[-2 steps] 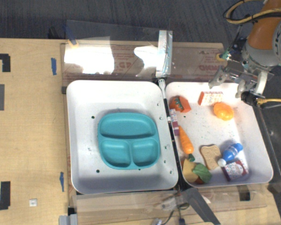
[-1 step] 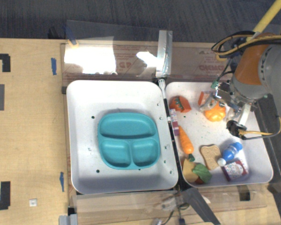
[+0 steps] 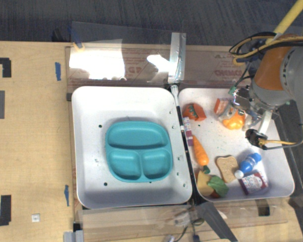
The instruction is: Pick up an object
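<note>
Orange object (image 3: 234,121): small, rounded, probably a toy fruit; lies in the far part of the right bin (image 3: 288,178), directly beneath the gripper (image 3: 241,110). It looks the likeliest pick, being the item nearest the tool. No clear long axis can be read. Whether the jaws are parted or closed, and whether they have hold of it, cannot be told from this view; the wrist hardware hides the tips.

Red-and-white packet (image 3: 221,106): just left of the orange object, near the far wall. Printing too small to read.

Tomato-like red item (image 3: 194,112): further left, close to the divider.

Carrot (image 3: 200,152): long axis running far-left to near-right, mid bin.

Bread slice (image 3: 226,168): near the bin's middle, toward the near side.

Blue bottle, white cap (image 3: 248,165): just right of the bread, resting against a dark red packet (image 3: 253,182); labels illegible.

Green-and-yellow item (image 3: 212,184): near left corner.

Left bin (image 3: 86,135): holds a teal divided tray (image 3: 139,150), three compartments.

Counter (image 3: 25,150): tan board, black corner marks. Cardboard panel (image 3: 217,67) at the far edge bears faint red lettering, unreadable.
</note>
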